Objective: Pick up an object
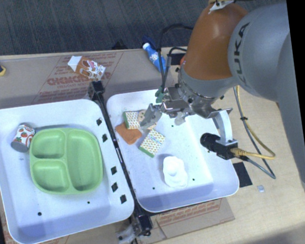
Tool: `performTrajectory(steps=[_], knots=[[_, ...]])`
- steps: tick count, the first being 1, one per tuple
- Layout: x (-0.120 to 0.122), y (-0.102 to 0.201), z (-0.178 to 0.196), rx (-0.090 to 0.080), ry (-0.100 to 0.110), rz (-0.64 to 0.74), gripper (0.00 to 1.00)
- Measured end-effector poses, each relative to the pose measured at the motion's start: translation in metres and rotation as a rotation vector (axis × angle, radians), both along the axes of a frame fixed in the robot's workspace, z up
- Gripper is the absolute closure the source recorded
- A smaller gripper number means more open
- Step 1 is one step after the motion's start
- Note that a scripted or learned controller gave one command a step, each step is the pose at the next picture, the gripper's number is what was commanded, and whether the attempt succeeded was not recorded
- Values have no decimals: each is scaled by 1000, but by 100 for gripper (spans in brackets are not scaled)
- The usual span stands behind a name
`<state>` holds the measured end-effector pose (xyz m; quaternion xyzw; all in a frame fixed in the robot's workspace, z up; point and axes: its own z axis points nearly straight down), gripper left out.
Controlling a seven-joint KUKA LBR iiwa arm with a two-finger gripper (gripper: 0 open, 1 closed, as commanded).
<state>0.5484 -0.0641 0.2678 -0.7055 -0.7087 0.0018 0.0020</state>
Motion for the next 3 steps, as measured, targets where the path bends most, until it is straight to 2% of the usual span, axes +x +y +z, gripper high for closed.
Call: performTrajectory(steps=[1,2,3], knots=[[-3,48,85,-1,-7,3,0],[63,46,64,-2,-4,3,0],[106,8,-79,-1,3,0,0]])
